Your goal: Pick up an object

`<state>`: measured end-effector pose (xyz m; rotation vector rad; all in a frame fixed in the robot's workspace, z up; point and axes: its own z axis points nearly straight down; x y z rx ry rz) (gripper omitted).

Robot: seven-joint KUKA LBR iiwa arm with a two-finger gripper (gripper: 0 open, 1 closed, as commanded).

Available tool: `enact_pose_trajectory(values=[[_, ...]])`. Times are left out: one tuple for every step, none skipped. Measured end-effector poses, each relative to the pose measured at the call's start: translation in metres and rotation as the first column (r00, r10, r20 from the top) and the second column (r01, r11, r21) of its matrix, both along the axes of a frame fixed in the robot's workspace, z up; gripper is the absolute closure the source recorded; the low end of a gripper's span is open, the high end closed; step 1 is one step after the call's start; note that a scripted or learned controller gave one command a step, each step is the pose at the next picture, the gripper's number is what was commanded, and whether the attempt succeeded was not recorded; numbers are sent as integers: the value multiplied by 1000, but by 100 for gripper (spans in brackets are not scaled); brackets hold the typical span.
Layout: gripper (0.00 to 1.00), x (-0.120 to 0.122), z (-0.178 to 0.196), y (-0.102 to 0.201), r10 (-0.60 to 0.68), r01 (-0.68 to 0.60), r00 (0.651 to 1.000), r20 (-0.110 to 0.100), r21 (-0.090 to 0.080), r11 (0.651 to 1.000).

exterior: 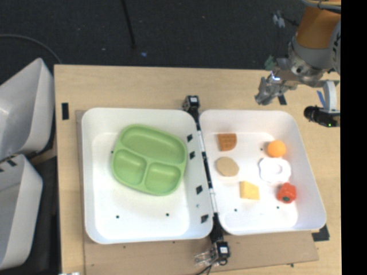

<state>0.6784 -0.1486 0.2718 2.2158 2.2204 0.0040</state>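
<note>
the jaws (268,94) hang above the worktop (143,87) just beyond the right bin's (309,211) far rim, holding nothing; whether they are apart or together, i cannot tell. the likely trouble: the items lie close together, so a descent could nudge a neighbour or clip the rim. that bin holds a brown block (227,141), a tan disc (227,167), a yellow wedge (249,190), an orange ball (277,148), a white ring (274,169) and a red piece (287,193). the left bin (94,211) holds a green divided plate (149,159).
</note>
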Motion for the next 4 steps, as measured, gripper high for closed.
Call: enact_pose_trajectory(values=[[100, -18, 5, 41, 2, -2, 1000, -5, 1, 1000], [100, -48, 5, 86, 3, -3, 1000, -6, 2, 1000], [100, -66, 6, 141, 5, -5, 1000, -5, 3, 1000], [100, -93, 1, 196, 5, -5, 1000, -6, 3, 1000]])
